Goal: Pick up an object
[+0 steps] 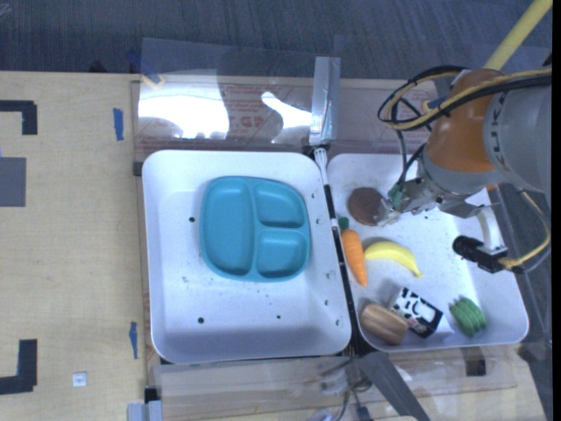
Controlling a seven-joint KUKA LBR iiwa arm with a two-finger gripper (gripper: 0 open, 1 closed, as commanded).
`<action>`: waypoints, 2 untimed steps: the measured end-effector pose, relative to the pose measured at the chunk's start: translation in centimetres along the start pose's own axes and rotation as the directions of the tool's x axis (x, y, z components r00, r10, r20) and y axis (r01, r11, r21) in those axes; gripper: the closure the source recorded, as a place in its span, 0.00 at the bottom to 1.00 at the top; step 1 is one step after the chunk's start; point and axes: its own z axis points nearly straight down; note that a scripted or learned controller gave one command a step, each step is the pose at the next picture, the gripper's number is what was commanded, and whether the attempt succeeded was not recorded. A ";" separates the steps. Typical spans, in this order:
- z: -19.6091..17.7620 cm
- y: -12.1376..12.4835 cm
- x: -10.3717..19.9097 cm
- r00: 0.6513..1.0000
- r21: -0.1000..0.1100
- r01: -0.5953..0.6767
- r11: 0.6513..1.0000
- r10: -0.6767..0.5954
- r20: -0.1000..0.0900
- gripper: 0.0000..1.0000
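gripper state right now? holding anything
Gripper: over the right bin, beside the brown round object; open or shut cannot be told, and nothing can be seen held.

Bright even overhead light, strong white glare on the clear panel [219, 112], soft shadows, slightly soft focus

Your left bin [166, 261]: divided tray [255, 227] inside | your right bin [508, 305]: disc [365, 204] at back-left, gripper [392, 209] just beside it; carrot [353, 256] left of banana [393, 256]; bread roll [383, 323], card [415, 310], pickle [467, 315] along the front.
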 end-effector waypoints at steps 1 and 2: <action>0.1 -0.1 0.0 1.000 0.002 0.000 1.000 0.000 -0.001 0.00; -8.4 2.4 2.7 0.985 0.012 0.172 0.985 -0.172 -0.009 0.00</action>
